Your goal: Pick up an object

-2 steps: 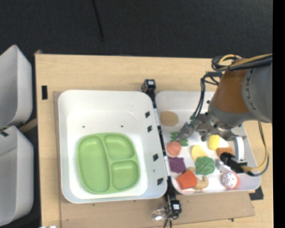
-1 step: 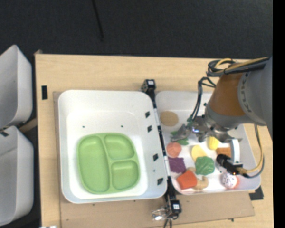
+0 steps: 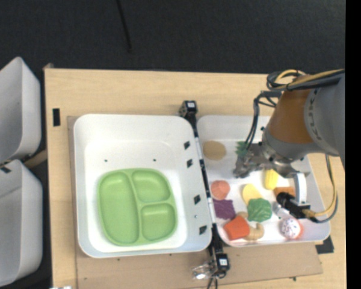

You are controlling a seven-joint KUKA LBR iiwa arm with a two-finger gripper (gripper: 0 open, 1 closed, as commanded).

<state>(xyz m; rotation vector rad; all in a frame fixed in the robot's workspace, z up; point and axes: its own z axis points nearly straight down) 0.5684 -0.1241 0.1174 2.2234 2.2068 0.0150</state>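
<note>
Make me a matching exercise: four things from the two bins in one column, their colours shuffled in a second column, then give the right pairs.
Things:
1. divided tray in the left bin
2. block beside the divider, right bin
3. block near the right bin's front edge
4. flat round piece at the back of the right bin

Colours:
A. tan
B. purple
C. light green
D. orange-red

Pairs: 1-C, 2-B, 3-D, 4-A

The gripper (image 3: 245,166) is blurred, and part of the right bin (image 3: 228,125) is covered by the arm (image 3: 295,122).
</note>
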